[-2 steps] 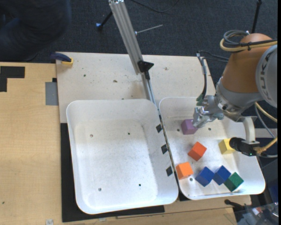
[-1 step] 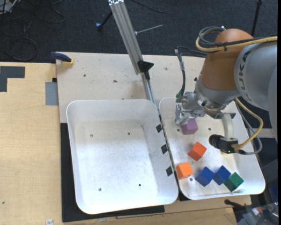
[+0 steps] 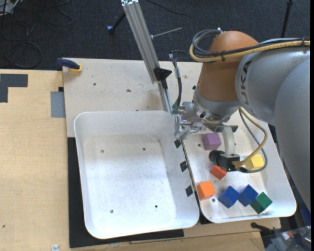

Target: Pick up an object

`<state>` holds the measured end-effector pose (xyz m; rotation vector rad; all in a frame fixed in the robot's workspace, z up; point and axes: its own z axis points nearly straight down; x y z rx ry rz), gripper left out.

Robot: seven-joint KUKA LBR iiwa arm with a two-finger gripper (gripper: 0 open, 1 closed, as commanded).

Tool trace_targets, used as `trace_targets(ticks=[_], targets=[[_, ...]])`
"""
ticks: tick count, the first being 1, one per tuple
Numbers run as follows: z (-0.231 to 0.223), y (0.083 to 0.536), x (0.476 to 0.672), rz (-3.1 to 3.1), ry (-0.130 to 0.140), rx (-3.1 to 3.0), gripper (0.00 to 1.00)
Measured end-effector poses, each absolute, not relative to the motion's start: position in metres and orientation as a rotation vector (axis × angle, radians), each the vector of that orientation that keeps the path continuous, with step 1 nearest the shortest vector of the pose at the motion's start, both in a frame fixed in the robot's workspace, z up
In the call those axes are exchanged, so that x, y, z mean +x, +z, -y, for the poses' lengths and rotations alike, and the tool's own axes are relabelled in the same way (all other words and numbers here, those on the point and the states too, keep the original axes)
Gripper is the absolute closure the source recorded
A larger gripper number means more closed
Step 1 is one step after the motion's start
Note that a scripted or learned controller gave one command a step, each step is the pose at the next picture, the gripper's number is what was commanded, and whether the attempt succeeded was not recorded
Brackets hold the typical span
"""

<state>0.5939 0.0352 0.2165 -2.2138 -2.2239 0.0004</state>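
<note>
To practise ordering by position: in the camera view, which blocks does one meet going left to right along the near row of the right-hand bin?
orange cube → left blue cube → right blue cube → green cube

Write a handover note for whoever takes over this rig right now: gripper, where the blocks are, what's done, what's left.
Gripper: low at the left edge of the right bin, beside the purple cube; nothing visibly held.
Blocks, all in the right bin: purple cube, yellow cube, red cube, orange cube, blue cube, second blue cube, green cube.
Done: nothing lifted.
Left: grasp and lift one; purple looks nearest.
</note>
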Motion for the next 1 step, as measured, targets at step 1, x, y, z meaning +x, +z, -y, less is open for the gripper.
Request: trace_targets(ticks=[1], targets=[[-0.0897,0.2313,0.5886,2.225,-0.001,-2.214,1.00]])
